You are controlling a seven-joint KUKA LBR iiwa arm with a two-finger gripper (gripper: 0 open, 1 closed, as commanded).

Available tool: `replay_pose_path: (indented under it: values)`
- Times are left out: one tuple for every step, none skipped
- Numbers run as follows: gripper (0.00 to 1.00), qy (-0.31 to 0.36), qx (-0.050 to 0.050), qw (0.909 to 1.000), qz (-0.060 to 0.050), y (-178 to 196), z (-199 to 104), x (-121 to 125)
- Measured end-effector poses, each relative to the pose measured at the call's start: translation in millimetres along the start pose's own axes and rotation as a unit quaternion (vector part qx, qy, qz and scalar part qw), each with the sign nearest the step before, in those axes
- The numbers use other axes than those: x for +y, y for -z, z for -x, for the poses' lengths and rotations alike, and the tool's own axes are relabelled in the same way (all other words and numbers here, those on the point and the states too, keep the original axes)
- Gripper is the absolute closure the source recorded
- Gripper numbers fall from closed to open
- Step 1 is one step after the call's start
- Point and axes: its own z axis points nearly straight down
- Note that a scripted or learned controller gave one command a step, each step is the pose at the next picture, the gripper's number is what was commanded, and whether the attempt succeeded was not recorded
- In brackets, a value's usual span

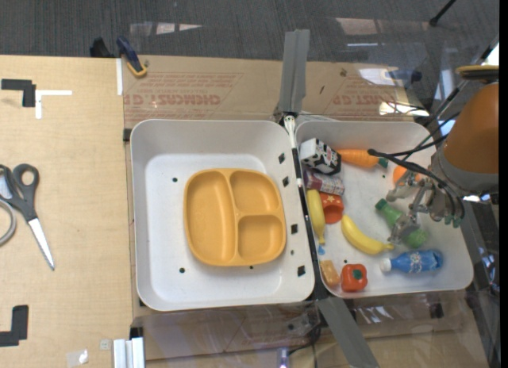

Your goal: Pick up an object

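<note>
My gripper [406, 209] hangs low over the right part of the right bin [456, 279], below the orange wrist band. It sits right at a small green object [388, 209], and a second green piece [415, 238] lies just below it; I cannot tell whether it touches either. A yellow banana [363, 236] lies to the gripper's left. A blue bottle [414, 262] lies on its side near the front wall. An orange carrot [357, 158] and a black-and-white toy [320, 155] lie at the back of the bin.
A second banana [316, 212], a red cup [333, 212] and a red packet [329, 188] crowd the bin's left wall. A red tomato-like toy [354, 277] sits at the front. The left bin [151, 216] holds a yellow divided plate [235, 216]. Scissors [30, 212] lie on the bench at far left.
</note>
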Motion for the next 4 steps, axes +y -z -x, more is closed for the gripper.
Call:
replay_pose_path:
  values:
    - [1.00, 0.001, -0.003, 1.0000, -0.001, 10.7, 1.8, 0.4]
    - [1.00, -0.144, 0.000, 0.9896, 0.000, -0.3, 48.3, -7.1]
    - [1.00, -0.179, 0.002, 0.9838, 0.000, 94.2, -41.1, 78.8]
    - [1.00, -0.182, 0.001, 0.9833, -0.001, 173.5, -51.1, 104.1]
